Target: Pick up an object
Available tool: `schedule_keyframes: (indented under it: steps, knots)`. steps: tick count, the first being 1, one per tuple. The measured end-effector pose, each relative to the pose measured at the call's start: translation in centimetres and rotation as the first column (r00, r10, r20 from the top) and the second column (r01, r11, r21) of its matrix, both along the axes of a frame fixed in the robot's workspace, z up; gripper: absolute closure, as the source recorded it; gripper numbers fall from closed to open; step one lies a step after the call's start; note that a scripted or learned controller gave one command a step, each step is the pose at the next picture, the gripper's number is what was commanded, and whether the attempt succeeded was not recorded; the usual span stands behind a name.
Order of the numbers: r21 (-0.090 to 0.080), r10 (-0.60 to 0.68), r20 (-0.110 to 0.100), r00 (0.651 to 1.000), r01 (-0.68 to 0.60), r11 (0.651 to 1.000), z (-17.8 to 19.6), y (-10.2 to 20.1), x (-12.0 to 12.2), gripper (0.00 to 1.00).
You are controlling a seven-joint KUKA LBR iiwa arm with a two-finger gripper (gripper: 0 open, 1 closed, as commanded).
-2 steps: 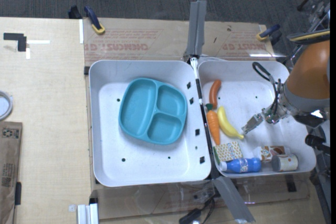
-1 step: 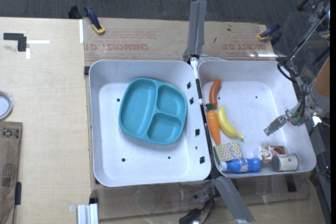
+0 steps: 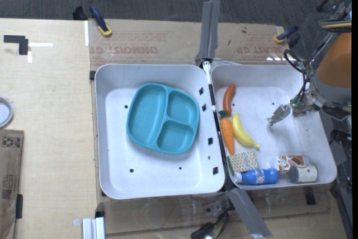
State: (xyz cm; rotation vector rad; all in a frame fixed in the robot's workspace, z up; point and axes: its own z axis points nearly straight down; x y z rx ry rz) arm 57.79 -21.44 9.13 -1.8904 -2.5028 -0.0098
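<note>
The right bin (image 3: 313, 137) holds several toy foods. An orange-red pepper (image 3: 229, 98) lies by its left wall, with an orange carrot (image 3: 226, 135) just below it and a yellow banana (image 3: 243, 131) beside the carrot. Along the front wall lie a patterned cracker box (image 3: 243, 162), a blue bottle (image 3: 258, 177), a brown and white can (image 3: 304, 173) and a small carton (image 3: 290, 161). My gripper (image 3: 278, 115) hangs over the bare right-middle of this bin, right of the banana and apart from every object. Nothing is held in it.
A teal divided plate (image 3: 163, 118) lies in the left bin (image 3: 106, 137). A grey divider post (image 3: 210, 31) rises between the bins at the back. Clamps (image 3: 99, 20) sit on the cardboard behind. The arm's cables hang at the right edge.
</note>
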Motion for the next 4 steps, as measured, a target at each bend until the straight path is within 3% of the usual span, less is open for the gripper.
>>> schedule_keyframes:
  steps: [2, 3, 4]
  knots:
    - [-0.01, -0.063, 0.003, 0.998, 0.063, 0.998, 0.2, 2.3, 8.2, 0.0]
    - [-0.012, -0.059, 0.005, 0.998, 0.059, 0.998, 1.2, 2.3, 8.2, 1.0]
    - [-0.012, -0.059, 0.005, 0.998, 0.059, 0.998, 1.2, 2.3, 8.2, 0.0]
